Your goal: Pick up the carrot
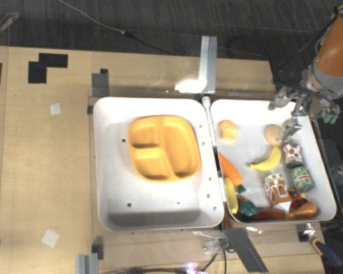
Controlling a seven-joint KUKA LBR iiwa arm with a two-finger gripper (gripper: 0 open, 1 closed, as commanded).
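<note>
One carrot (pixel 230 168), far from end effector (pixel 291 125).

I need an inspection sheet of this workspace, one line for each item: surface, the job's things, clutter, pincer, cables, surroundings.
Surface: wooden bench with a left bin and a right bin, side by side.
Job's things: carrot lies against the right bin's left wall, apart from the pincer.
Clutter: yellow divided plate in the left bin; in the right bin a banana, a bun, a round biscuit, two small cans, a small carton.
Pincer: pincer hangs over the right bin's far right corner, above the biscuit; nothing seen held.
Cables: a thin cable crosses the dark floor beyond the bench.
Surroundings: black marks on the bench top; metal post behind the bins.
</note>
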